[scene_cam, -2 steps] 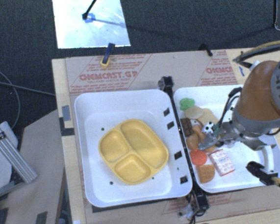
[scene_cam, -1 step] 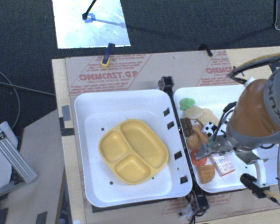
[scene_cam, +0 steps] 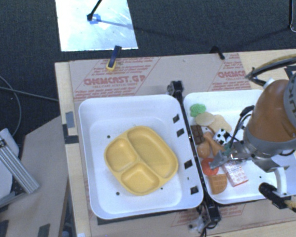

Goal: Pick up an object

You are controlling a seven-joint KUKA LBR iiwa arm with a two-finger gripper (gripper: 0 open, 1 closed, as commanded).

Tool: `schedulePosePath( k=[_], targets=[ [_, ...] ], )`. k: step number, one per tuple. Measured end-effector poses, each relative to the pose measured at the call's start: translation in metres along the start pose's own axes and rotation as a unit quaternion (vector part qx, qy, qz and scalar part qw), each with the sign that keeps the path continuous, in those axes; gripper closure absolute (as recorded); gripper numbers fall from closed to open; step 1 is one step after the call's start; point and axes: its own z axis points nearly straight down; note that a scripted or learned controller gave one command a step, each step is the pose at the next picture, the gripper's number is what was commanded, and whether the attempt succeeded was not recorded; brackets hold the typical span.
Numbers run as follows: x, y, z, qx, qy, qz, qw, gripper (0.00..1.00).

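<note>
Right bin (scene_cam: 239, 97): hand (scene_cam: 218, 159) above toys (scene_cam: 209, 148).

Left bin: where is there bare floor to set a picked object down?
Bare floor rings the yellow tray in the left bin, widest along the far wall. The right bin is crowded along its left side, where the gripper works.

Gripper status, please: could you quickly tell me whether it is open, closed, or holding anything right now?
Gripper: cannot be told; it sits low over the pile of small items in the right bin, beside the red object.
</note>
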Motion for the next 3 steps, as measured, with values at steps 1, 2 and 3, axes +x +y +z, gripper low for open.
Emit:
schedulePosePath(
  k=[1,2,3],
  targets=[
    [0.007,0.0,-0.009,0.001,0.001,-0.002,1.0,0.0],
    [0.002,0.002,0.021,-0.003,-0.002,0.002,1.0,0.0],
    [0.001,0.0,-0.001,0.0,0.0,0.0,1.0,0.0]
  ],
)
